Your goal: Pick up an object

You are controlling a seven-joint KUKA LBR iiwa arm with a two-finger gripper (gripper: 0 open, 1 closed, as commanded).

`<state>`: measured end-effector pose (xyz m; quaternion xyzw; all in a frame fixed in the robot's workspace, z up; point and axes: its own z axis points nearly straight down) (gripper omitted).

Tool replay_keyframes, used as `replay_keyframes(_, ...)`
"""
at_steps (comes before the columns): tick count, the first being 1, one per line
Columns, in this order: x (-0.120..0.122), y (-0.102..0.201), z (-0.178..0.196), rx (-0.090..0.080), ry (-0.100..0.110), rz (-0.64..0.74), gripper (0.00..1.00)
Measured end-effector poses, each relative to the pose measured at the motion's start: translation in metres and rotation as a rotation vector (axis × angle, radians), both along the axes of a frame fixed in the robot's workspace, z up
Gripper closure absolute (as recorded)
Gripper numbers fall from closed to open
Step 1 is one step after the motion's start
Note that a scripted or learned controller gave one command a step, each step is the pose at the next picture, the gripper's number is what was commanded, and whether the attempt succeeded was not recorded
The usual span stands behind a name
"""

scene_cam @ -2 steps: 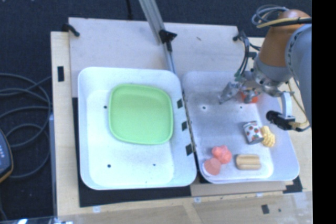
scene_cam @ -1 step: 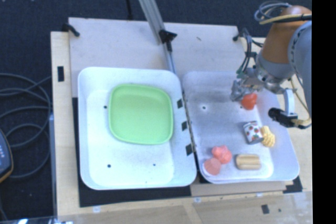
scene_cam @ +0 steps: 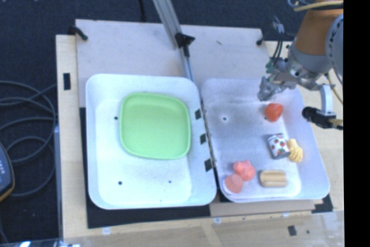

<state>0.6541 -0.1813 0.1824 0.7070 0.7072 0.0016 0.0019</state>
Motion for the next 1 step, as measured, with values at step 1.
replay_keyframes(1,0.0006,-0.0005,0.0313,0.0,0.002,0.0,1.0)
